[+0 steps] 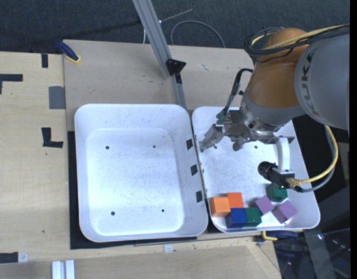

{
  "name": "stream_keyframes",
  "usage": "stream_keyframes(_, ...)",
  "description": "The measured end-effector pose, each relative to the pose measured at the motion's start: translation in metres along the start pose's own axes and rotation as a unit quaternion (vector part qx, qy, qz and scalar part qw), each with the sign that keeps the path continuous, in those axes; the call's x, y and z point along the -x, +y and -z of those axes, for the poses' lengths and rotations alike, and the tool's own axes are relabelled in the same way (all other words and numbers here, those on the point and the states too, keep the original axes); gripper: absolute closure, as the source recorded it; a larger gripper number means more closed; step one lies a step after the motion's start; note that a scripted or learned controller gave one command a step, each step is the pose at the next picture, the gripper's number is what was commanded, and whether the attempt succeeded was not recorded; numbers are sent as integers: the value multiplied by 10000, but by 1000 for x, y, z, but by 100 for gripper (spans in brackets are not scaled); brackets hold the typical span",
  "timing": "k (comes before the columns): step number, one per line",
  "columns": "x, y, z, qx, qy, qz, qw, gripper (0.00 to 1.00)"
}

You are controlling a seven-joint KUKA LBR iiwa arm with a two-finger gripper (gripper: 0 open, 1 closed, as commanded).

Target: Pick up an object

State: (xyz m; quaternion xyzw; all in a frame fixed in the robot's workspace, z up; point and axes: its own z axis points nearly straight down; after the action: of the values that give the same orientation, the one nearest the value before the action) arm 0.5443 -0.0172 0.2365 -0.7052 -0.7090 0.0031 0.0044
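Observation:
My gripper (224, 142) hangs over the upper part of the right bin (224, 173), its fingers (209, 141) spread open with nothing between them. Along the near edge of that bin lie several small blocks: two orange ones (226, 203), a blue one (237, 216), a green one (253, 215), two purple ones (263, 204) (284, 211), and a dark green one (277, 193). The blocks sit well below the gripper in the view, apart from it.
The left bin (134, 173) stands beside the right one. A slanted grey metal post (155, 31) runs down to the bins' far edge. A black fitting (266, 170) with a yellow cable (320, 170) hangs by the arm over the right bin.

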Motion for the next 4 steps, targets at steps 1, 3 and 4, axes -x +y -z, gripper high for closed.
stream_keyframes(1, 2, -13, 249, 94, -12, -20, 10000, 0)
stream_keyframes(3, 9, -52, -12, -10, -15, -59, 10000, 0)
stream_keyframes(4, 70, -43, 187, 93, -21, -32, 9999, 0)
